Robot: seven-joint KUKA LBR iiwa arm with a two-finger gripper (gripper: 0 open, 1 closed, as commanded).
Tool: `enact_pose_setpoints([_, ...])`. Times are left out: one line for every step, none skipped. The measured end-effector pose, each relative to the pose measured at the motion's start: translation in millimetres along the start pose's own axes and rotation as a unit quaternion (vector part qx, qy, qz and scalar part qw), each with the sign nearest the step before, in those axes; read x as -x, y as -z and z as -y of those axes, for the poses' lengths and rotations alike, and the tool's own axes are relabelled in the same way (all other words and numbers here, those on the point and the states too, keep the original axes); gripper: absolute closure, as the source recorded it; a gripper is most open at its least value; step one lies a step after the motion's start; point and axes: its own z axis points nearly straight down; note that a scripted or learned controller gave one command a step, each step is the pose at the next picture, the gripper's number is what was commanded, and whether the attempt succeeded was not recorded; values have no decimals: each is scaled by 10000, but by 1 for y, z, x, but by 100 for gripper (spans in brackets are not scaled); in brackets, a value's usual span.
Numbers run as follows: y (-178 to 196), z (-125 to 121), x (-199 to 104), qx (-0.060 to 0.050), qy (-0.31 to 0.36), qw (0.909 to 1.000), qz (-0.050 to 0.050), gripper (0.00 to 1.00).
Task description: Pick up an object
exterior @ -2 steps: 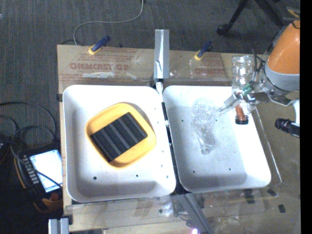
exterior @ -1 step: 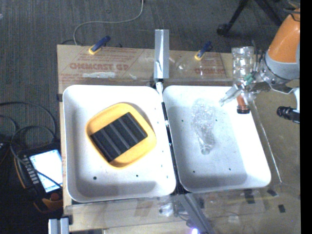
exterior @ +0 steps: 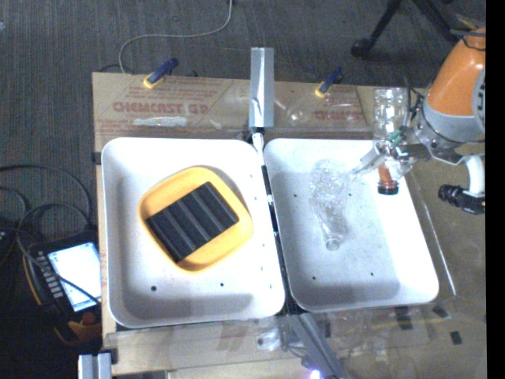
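Note:
A yellow block with a black ribbed top (exterior: 196, 217) lies in the left bin (exterior: 126, 290). In the right bin (exterior: 394, 283) a crumpled clear plastic bottle (exterior: 327, 200) lies on its side, its neck pointing toward the front. My gripper (exterior: 386, 164) hangs over the right bin's back right corner, to the right of the bottle and apart from it. A small brown-orange piece (exterior: 387, 185) shows just below the gripper. What it is I cannot make out.
A clear glassy object (exterior: 387, 109) stands behind the right bin near the gripper. Another clear item (exterior: 297, 114) lies on the cardboard backboard (exterior: 181, 105). A metal post (exterior: 261, 85) rises between the bins. Two blue-yellow clamps (exterior: 160, 73) (exterior: 328, 81) hold the board.

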Motion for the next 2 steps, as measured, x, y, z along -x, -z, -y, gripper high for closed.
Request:
enact_pose_setpoints([0, 0, 0, 0, 0, 10000, 0, 0])
enact_pose_setpoints([-51, -16, -27, -7, -179, 9998, 1, 0])
